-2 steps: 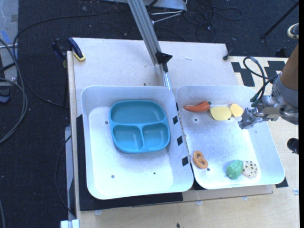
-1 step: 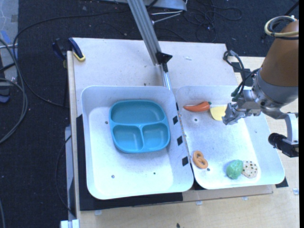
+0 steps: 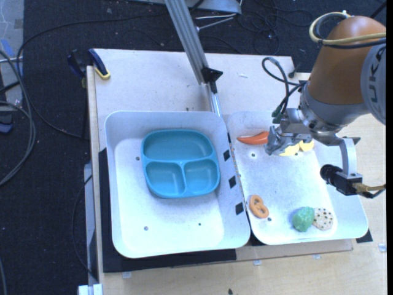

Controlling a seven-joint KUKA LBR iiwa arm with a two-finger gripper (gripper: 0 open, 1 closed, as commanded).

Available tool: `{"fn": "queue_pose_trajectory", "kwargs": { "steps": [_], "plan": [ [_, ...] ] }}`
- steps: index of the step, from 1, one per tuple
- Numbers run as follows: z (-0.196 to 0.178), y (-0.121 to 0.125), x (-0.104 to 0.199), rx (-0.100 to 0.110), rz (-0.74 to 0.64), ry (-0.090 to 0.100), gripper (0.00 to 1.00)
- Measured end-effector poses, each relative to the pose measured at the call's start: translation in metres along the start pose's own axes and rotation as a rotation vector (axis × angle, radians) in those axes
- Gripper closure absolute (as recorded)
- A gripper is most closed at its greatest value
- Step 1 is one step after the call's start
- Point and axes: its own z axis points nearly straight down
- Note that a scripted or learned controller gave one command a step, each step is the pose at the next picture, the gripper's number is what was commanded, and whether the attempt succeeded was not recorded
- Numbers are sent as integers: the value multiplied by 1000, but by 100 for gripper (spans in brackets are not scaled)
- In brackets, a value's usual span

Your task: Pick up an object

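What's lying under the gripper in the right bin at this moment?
Under the gripper in the right bin, an orange carrot-like piece sticks out to its left, and a yellow item peeks out beside it. The gripper covers the rest of both.

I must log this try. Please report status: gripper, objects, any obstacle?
Gripper low in right bin, beside orange carrot-like toy and yellow piece. Nothing seen held. Pretzel, green lump, cookie lie apart near front edge.

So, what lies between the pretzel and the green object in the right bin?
Nothing: in the camera view, the stretch between the pretzel and the green object is bare white floor of the right bin.
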Motion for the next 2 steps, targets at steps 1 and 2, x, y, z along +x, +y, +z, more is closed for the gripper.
{"fn": "queue_pose_trajectory", "kwargs": {
  "steps": [1, 2],
  "plan": [
    [13, -1, 48, 3, 0, 0, 100],
    [29, 10, 94, 3, 0, 0, 100]
  ]
}}
